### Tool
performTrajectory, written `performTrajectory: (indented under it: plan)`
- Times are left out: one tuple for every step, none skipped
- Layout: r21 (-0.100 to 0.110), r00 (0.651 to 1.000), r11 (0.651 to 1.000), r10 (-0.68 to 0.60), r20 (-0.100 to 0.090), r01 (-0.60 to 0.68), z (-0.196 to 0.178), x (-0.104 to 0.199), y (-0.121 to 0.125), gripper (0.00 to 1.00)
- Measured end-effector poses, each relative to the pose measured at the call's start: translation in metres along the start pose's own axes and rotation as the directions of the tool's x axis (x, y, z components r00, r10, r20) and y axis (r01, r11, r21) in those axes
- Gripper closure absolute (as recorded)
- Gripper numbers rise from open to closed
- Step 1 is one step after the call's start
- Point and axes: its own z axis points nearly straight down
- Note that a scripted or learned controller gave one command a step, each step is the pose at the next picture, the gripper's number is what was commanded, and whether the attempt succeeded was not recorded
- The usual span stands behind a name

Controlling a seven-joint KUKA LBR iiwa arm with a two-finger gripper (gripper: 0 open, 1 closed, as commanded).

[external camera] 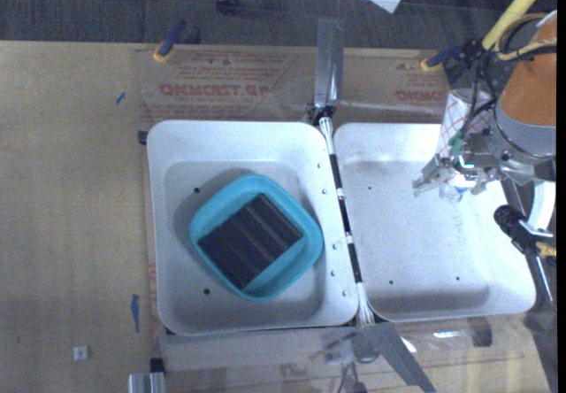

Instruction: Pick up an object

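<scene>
From the overhead camera I see the only thing worth picking: a blue dish [256, 236] with a dark ribbed block [248, 239] sitting in it, lying in the left bin [168, 161], a little toward the near side and turned at a slant to the bin walls. The right bin [424, 285] lies alongside it, their inner walls touching down the middle of the counter [62, 205].

My hand [439, 177] hangs over the far right part of the right bin, well apart from the dish. Its fingers look spread, with nothing between them, so I read it as open and carrying nothing.

As for how the dish will handle, I judge it a light, stiff plastic piece with a smooth, probably slippery skin and rounded corners. The rim is the natural place to pinch: one finger inside the lip, one outside, on a straight stretch of the edge rather than a corner, where the fingers could slide off. The dark block looks firm and grooved; whether it is loose in the dish I cannot tell. If it is loose, it could shift or tip out when the dish lifts from one side, so I would keep any lift level.
</scene>
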Motion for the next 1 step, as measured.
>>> performTrajectory:
  plan:
    - [-0.004, 0.998, 0.998, 0.057, 0.002, -0.057, -0.0041, 0.0405, 0.0438, 0.00]
